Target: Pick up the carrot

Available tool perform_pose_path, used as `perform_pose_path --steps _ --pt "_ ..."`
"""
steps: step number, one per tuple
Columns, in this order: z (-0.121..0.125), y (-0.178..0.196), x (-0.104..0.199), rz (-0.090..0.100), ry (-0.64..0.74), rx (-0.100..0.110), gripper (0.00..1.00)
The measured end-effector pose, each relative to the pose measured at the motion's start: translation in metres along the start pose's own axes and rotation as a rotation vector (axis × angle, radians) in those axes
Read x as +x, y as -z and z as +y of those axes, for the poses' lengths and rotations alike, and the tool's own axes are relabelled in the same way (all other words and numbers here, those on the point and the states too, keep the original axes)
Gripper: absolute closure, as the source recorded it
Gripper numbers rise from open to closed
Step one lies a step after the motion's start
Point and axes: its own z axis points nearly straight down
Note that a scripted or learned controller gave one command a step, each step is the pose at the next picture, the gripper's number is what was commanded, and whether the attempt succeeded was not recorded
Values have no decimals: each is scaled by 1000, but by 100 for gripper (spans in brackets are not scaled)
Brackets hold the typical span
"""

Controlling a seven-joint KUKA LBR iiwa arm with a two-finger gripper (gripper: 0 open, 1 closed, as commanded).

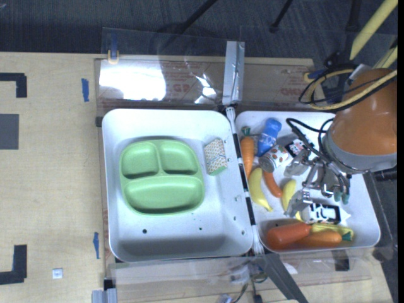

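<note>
In the right bin (369, 223), claw (302, 202) above yellow toys, its grip impossible to tell, carrot (247, 153) apart.

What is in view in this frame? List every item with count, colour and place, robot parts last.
Left bin: 1, white, left half of the bench.
Right bin: 1, white, beside it on the right.
Divided plate: 1, green, three compartments, middle of the left bin.
Patterned cup: 1, pale with speckles, left bin, right of the plate.
Carrot: 1, orange, right bin, along its left wall.
Bananas: 2, yellow, right bin centre; second one just right.
Blue bottle: 1, right bin, top.
Large orange-red vegetable: 1, right bin, bottom edge.
Small orange piece: 1, between the bananas.
Gripper: 1, metal, over the right bin's middle.
Arm: 1, orange band, from the right.
</note>
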Motion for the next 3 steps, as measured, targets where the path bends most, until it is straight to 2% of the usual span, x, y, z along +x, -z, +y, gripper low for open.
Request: perform_pose_path --steps 1,2,3 --pt "33 -12 -23 -2 140 -1 0" --pt "-22 -88 -17 -13 404 1 0" --pt "-21 -80 -17 -12 401 -2 100"
